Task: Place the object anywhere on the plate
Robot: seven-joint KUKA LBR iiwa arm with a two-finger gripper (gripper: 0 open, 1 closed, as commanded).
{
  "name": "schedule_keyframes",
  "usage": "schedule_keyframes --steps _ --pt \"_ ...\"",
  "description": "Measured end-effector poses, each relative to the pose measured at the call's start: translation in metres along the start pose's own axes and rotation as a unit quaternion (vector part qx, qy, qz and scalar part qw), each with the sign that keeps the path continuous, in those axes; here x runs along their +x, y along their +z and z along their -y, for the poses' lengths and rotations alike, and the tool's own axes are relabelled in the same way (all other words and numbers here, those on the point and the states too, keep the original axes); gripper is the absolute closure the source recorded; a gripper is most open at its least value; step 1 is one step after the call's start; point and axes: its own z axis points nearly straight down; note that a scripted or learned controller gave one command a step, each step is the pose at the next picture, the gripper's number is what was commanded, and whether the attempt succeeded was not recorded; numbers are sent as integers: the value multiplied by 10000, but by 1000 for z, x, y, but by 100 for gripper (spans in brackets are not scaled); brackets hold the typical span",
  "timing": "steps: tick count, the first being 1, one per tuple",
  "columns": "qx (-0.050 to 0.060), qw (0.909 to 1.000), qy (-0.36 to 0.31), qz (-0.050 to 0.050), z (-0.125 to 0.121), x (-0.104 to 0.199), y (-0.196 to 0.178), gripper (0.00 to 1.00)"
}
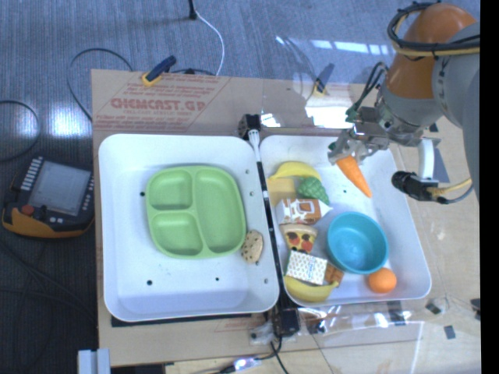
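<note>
The two-finger gripper [349,151] hangs above the right white bin's [405,209] far end, closed on the top of one orange plastic carrot [355,173], which dangles clear of the walls. One green three-compartment plate [195,210] sits in the left white bin [125,232], open floor all around, a speckled cookie [251,247] touching its rim.

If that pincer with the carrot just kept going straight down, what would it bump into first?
Probably the bare floor of the right bin. The pincer holds the carrot tip-down above it, so the carrot would land first, near the blue bowl. Height is hard to judge from this slanted view.
</note>
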Motion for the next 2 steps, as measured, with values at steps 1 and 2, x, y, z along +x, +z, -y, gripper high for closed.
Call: schedule_keyframes --steps 1,2 --pt "18 9999 118 -24 8 76 28 100" --pt "-28 9999 134 -26 -19 141 -20 100"
